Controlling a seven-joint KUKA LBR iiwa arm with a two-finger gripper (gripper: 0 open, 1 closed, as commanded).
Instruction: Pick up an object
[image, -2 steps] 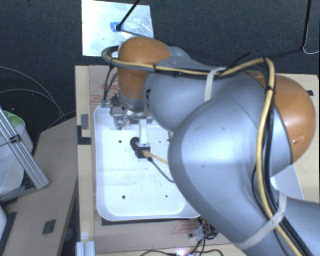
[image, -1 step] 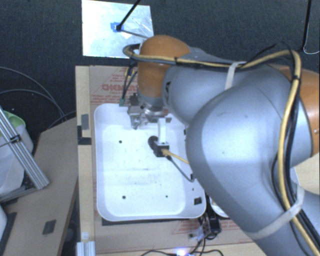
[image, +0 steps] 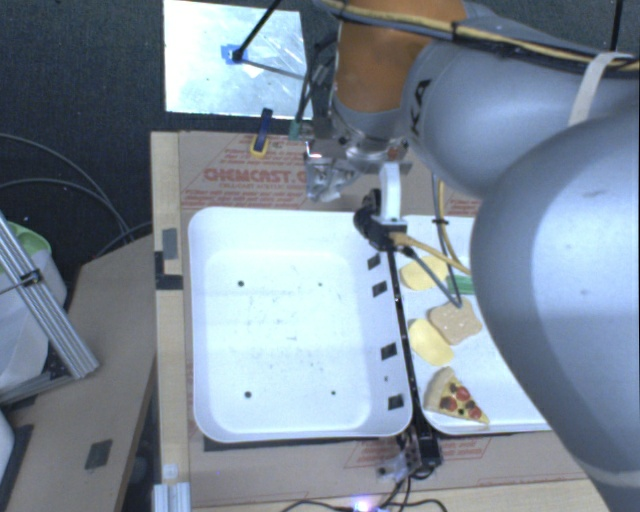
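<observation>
My gripper (image: 325, 183) hangs below the orange-banded wrist, just behind the back rim of the left bin (image: 270, 420), over the cardboard. In the right bin (image: 500, 415) lie several toy foods: a pizza slice (image: 456, 397), a tan cracker (image: 455, 322), a pale yellow round piece (image: 430, 344) and a yellow piece (image: 421, 276) near the divider. The grey arm covers most of the right bin. Nothing shows in the gripper.
Black clips (image: 385, 290) run along the seam between the bins. A small blue and yellow object (image: 262, 133) stands on the cardboard behind the left bin. An aluminium frame (image: 45, 310) leans at the far left, off the bench.
</observation>
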